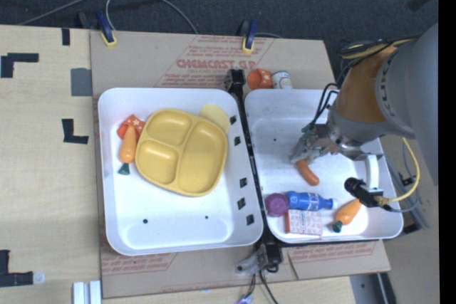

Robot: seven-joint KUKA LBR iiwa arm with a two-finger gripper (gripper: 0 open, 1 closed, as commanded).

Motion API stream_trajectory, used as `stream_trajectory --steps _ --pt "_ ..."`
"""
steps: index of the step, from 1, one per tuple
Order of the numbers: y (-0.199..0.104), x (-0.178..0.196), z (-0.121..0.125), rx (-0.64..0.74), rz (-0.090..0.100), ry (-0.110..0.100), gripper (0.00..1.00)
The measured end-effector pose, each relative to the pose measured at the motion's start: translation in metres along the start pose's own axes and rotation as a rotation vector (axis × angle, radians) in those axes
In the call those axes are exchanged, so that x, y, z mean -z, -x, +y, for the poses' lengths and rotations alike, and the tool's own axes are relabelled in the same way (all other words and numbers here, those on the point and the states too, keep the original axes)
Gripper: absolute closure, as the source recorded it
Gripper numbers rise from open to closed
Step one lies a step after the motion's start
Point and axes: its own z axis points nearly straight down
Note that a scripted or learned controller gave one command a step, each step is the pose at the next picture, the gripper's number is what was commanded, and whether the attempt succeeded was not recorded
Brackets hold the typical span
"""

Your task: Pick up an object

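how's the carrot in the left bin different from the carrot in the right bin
The left bin's carrot lies nearly upright in the view, beside the yellow divided plate; the right bin's carrot lies slanted in the bin's near right corner, next to the red and white packet. The left one looks longer and slimmer, the right one stubbier. Both are orange with a green end.
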Motion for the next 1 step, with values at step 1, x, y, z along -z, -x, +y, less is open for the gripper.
stream_trajectory --steps 1 --pt "-0.0816 0.0969 0.0069 0.000 -0.001 0.000 1.00"
